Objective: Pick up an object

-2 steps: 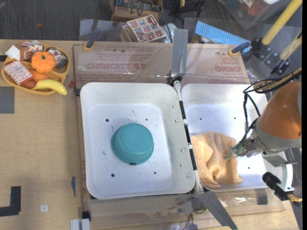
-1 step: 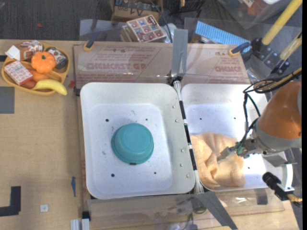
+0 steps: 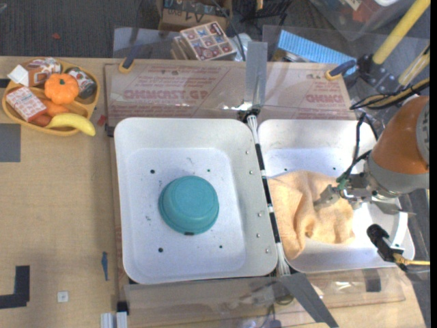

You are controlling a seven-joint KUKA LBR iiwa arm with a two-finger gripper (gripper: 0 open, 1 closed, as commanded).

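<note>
The gripper [image 3: 332, 194] is low over the right bin [image 3: 307, 142], at the right side of the yellow cloth [image 3: 311, 214]. One grey finger reaches to the left and touches the top of the cloth, where the fabric is raised into a fold. If the jaws are released or clenched on the fabric cannot be told from this view, because the wrist covers them. Behind the gripper the arm [image 3: 403, 152] goes up to the right, with its orange band above the wrist and black cables along it.

The cloth is crumpled and lies in the near half of the right bin. Its long axis runs roughly from left to right, and it is a little wider at the left, where its edge comes just beside the wall between the two bins. Its near edge touches the near wall of the bin. The far half of this bin shows its bare white floor.

The left bin [image 3: 136, 142] holds one teal bowl [image 3: 190, 204], which stands upside down near the middle of the floor, well apart from the cloth.

On the worktop [image 3: 54, 217], far to the left, there is a yellow dish [image 3: 13, 109] with a small orange pumpkin [image 3: 62, 87], a banana [image 3: 74, 122] at its near edge, and some small boxes. Behind the bins lies a flat sheet of cardboard [image 3: 177, 91] with red letters on it.
</note>
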